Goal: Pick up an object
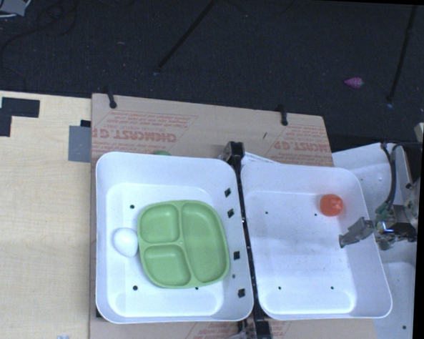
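Note:
A small orange-red ball point(331, 205) lies in the right bin point(297, 292), near its far right corner. In the left bin point(111, 295) rests a green divided plate point(182, 243), and a white egg-shaped object point(125, 241) touches the plate's left edge. My gripper point(375, 233) hangs low over the right bin's right rim, a little to the right of and nearer than the orange ball, apart from it. Nothing is seen held in it. Most of the arm is cut off by the view's right side.
Both bins sit on a cardboard sheet point(200, 132) on the wooden bench point(30, 218). A black hinge strip point(240, 231) runs between the bins. White sheeting and cables point(398, 169) lie right of the right bin, around the gripper.

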`<state>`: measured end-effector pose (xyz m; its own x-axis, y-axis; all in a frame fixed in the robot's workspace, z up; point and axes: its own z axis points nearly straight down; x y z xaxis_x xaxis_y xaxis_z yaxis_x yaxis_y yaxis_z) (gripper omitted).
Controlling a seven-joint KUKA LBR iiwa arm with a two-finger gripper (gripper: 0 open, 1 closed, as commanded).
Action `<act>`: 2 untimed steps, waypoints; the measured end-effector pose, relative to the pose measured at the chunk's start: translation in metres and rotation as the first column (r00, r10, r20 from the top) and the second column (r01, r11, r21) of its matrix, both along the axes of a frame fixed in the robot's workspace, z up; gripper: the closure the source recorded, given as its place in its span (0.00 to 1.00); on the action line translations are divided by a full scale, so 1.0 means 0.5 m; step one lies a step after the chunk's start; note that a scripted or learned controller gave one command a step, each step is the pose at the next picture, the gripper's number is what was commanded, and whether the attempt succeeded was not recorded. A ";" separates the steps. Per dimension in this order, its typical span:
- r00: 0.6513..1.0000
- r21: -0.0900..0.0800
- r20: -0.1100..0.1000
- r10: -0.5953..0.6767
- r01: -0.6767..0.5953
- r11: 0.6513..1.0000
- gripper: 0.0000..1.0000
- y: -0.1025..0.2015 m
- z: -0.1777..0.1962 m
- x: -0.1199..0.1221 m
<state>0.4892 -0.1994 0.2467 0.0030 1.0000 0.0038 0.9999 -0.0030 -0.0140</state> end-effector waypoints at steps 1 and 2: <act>1.000 -0.002 0.011 0.003 -0.003 1.000 0.00 0.000 0.012 0.005; 1.000 -0.001 0.008 0.003 -0.003 1.000 0.00 0.005 -0.078 0.015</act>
<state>0.4966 -0.1969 0.2076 0.0000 1.0000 0.0026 1.0000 0.0000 -0.0065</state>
